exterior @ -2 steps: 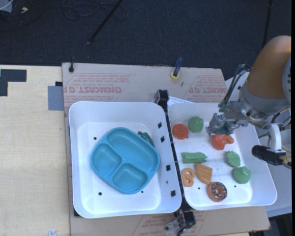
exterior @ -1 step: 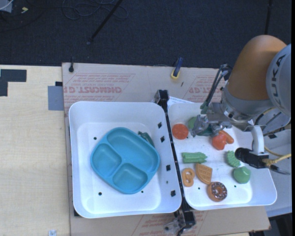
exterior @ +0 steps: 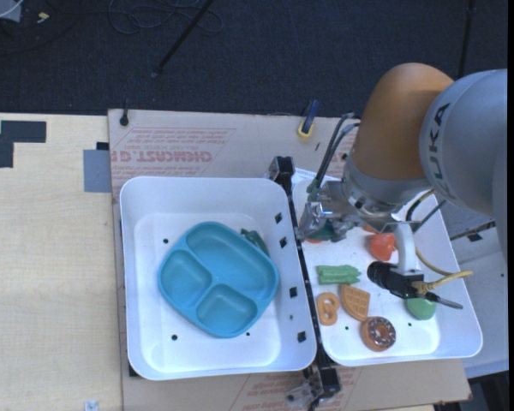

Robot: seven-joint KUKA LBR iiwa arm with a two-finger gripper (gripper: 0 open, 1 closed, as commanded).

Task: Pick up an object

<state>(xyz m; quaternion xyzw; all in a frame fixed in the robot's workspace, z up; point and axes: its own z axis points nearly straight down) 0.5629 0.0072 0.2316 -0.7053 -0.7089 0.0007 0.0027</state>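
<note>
The tool hangs low in the right bin's upper left corner; whether it grips anything I cannot tell. Nearest target: green toy, just below. Next, descend over it.

- We see the grey arm reaching in from three o'clock, its gripper low over the right bin.
- At the left bin's centre lies a blue divided plate.
- Toward six o'clock in the right bin: green piece, pretzel, waffle, doughnut.
</note>
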